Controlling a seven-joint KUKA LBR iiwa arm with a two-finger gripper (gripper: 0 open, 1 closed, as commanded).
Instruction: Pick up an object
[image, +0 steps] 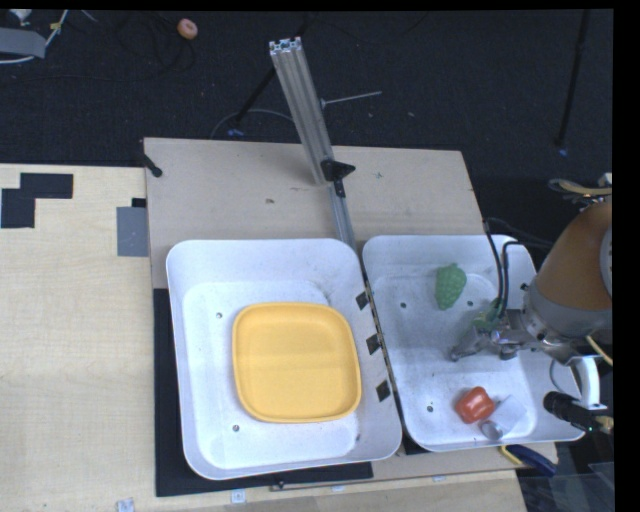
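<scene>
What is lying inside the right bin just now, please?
In the right bin: a green object, a red object and the gripper. The arm covers its right edge.

Two shallow white bins sit side by side on a tan board (250, 195). The left bin (200, 270) and the right bin (400, 260) touch along the middle, with small black clips (373, 343) down that seam. A slotted aluminium rail (305, 105) slants from the top of view down to a black bracket (336, 171) near the board's centre, then a thinner rod runs on to the bins' junction. Light wood bench surface (70, 330) lies to the left, with black cut-outs (35, 195) and a grey patch (131, 230). Dark floor (450, 80) behind carries cables, plus a small orange round thing (187, 28) near the top edge.
</scene>
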